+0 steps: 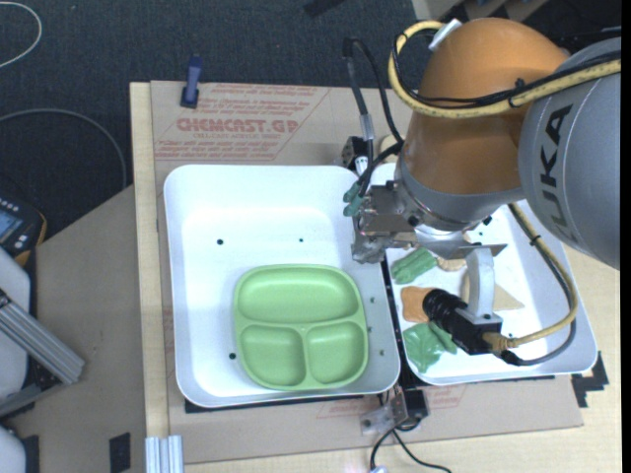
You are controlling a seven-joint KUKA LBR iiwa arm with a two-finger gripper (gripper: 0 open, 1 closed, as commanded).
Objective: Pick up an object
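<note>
Green plastic stood out first in the camera view: a divided plate (301, 325) with three compartments lay flat in the left bin (187, 264), toward its near edge. The rest of that bin's white floor was bare. The plate sat low and wide, so I judged it an awkward thing to lift from above.

The right bin (582, 348) carried the smaller candidates, crowded together and partly under the arm (473, 116). An upper green piece (412, 264) lay near the shared wall, with an orange piece (416, 300) just below it. A lower green piece (426, 343) lay toward the near rim, and a pale wedge (505, 300) sat to their right. I took these loose small things to be what the pick was aimed at.

The gripper (367, 227) hung over the wall between the two bins, just beside the upper green piece. The wrist hid its working end from me, so I could not tell how far it was open or whether it had hold of anything.

Both bins rested on a brown board (246, 116) laid over the worktop (118, 294). The board was printed in red with "CHEMCAST GP" and smaller lines too fine to read. A blue clip (191, 82) sat at its far edge. On the arm's grey shell I read "KU", with the rest cut off.
</note>
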